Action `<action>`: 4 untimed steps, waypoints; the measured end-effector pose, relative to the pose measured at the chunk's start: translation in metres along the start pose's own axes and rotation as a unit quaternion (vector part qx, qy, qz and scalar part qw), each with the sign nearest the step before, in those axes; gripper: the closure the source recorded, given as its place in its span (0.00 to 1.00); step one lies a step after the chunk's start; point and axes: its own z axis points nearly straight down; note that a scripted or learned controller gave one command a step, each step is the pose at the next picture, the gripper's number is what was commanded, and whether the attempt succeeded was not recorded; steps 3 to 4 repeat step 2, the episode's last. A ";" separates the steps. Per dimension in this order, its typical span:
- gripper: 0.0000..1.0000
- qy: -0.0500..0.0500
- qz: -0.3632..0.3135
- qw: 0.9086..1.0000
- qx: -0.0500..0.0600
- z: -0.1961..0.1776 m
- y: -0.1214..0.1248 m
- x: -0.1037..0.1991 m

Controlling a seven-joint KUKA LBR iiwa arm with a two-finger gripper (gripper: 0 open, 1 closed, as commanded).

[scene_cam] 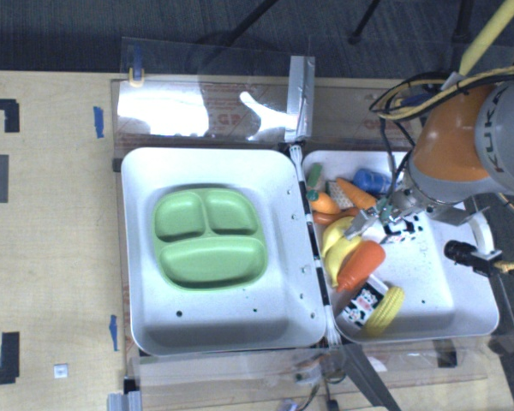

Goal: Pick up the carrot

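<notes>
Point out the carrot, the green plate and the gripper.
carrot (361, 265): camera view, middle of its orange body.
green plate (210, 235): camera view, central divider ridge.
gripper (370, 218): camera view, between its fingertips.

A light wooden bench (51, 255) is seen across the frame. Two shallow white bins are set on it side by side: the left bin (146, 315) at centre, the right bin (471, 306) at lower right.
</notes>
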 end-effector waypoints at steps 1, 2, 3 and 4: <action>0.00 0.008 -0.066 0.998 0.012 0.005 0.016 -0.020; 0.00 0.007 -0.003 1.000 0.012 0.032 -0.028 -0.036; 0.00 0.007 -0.003 1.000 0.012 0.032 -0.028 -0.036; 0.00 0.007 -0.003 1.000 0.012 0.032 -0.028 -0.036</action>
